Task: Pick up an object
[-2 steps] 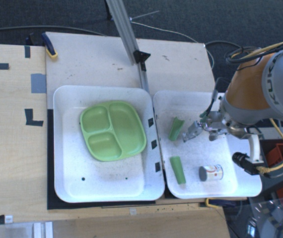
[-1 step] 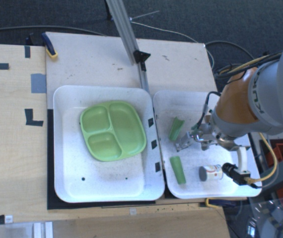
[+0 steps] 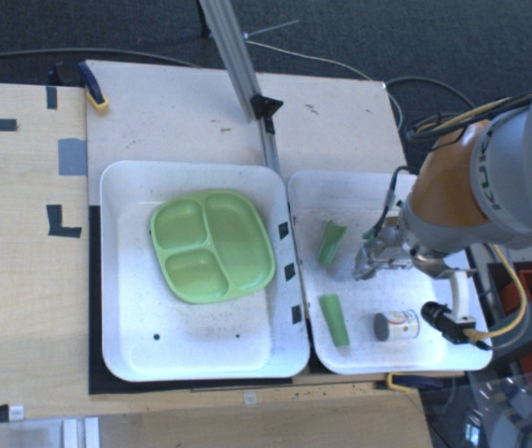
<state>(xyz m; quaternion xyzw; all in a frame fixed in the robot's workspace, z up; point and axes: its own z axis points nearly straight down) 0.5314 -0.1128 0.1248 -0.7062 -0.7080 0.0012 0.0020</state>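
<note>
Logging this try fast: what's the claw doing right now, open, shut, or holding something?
Claw: cannot be told; it sits low in the right bin between the green pieces, nothing seen in its grip.

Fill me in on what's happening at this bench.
A KUKA arm reaches from the right, its gripper low inside the right bin, above bare floor. Around it lie two green pieces and a small white canister, none visibly held. The left bin holds a green divided plate.
</note>
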